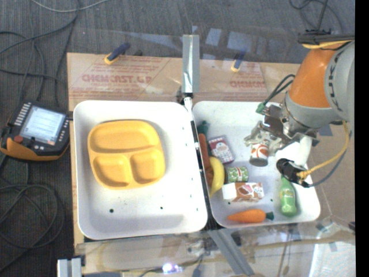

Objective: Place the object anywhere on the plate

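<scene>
End effector (pixel 262 133) sits low in right bin (pixel 230 111) w/ fingers hard to make out, can't tell if spread, just above a small red/white can (pixel 259 153); yellow plate (pixel 127 153) in left bin (pixel 138 218); cardboard (pixel 115 79) print reads approx "CHEMCAST".

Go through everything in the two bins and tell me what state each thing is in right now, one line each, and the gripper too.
Yellow plate: in the left bin, nothing on it.
Banana: lying by the right bin's left wall.
Carrot: lying flat near the front edge.
Green bottle: lying on its side.
Green can: on its side.
Red and white can: under the gripper, grip not discernible.
Carton: lying flat.
</scene>
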Motion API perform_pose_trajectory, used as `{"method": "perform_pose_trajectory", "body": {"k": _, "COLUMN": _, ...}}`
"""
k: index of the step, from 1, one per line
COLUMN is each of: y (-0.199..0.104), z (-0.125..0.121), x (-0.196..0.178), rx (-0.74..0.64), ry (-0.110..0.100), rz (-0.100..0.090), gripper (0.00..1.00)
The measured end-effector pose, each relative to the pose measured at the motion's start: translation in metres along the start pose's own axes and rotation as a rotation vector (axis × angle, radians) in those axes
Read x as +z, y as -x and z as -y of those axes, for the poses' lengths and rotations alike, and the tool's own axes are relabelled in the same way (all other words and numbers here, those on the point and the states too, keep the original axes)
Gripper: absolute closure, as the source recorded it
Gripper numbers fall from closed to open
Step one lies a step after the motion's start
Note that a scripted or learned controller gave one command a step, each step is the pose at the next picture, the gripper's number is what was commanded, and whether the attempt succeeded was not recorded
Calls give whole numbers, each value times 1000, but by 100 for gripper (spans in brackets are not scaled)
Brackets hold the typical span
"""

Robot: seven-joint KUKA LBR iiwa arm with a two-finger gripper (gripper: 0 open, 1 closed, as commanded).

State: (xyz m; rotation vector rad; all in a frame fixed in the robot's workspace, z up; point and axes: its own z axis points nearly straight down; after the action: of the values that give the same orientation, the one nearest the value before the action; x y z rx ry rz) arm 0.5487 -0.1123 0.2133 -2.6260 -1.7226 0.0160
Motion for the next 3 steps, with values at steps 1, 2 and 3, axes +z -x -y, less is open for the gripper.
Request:
{"method": "perform_pose_trajectory", "body": {"k": 1, "y": -17, "z": -6, "x": -55, "rx": -378, "ry": 1, "rz": -2, "gripper": 100}}
{"method": "perform_pose_trajectory", "body": {"k": 2, "y": -94, "z": 5, "x": -88, "rx": -395, "ry": 1, "rz": -3, "gripper": 100}}
{"method": "perform_pose_trajectory", "body": {"k": 3, "y": -161, "z": 53, "x": 22, "rx": -295, "ry": -2, "rz": -2, "gripper": 100}}
